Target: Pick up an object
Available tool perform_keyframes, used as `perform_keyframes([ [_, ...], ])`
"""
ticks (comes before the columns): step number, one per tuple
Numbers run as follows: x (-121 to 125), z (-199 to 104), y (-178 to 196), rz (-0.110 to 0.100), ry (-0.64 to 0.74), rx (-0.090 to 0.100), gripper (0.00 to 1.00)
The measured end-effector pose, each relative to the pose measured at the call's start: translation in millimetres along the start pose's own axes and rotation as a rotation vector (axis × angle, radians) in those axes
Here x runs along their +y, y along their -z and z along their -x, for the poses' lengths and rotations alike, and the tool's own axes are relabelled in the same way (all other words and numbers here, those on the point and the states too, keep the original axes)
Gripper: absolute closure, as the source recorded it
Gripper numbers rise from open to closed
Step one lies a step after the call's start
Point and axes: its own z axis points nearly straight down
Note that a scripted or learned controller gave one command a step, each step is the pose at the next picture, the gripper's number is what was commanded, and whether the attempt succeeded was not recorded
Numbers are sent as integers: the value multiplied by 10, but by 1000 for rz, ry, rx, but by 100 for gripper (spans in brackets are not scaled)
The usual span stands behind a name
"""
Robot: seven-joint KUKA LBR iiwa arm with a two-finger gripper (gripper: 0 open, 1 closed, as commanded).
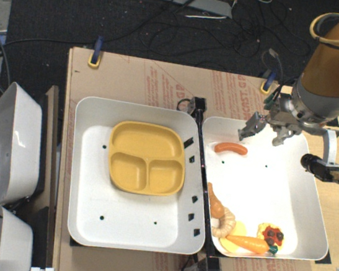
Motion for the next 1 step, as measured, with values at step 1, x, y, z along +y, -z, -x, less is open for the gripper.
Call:
perform_keyframes([
  [1, 23, -2, 81, 14, 2, -2, 0],
])
